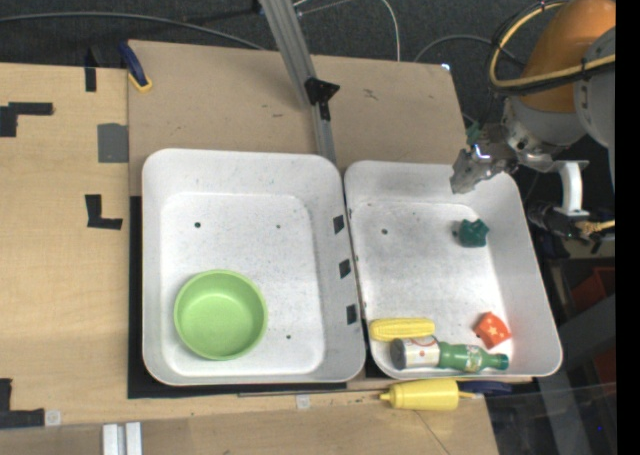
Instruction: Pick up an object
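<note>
Two shallow white plastic bins sit side by side on the wooden bench, the left bin (160,243) and the right bin (400,193) touching along their inner edges. A round light-green plastic bowl (220,314) rests upright in the near left corner of the left bin. In the right bin, a small dark-green crumpled object (472,233) lies toward the far right side, apart from everything else. Along the near wall of that bin lie a yellow corn cob toy (402,328), a green bottle with a white label (450,355) on its side just below the cob, and a small orange-red block (491,329) near the right corner. A yellow bottle-shaped item (423,395) lies on the bench just outside the near rim of the right bin.

The grey arm's two-finger gripper (468,175) hangs over the far right edge of the right bin, above and just beyond the dark-green object, with nothing seen between its fingers. Whether it is released or clenched cannot be told from this angle.
</note>
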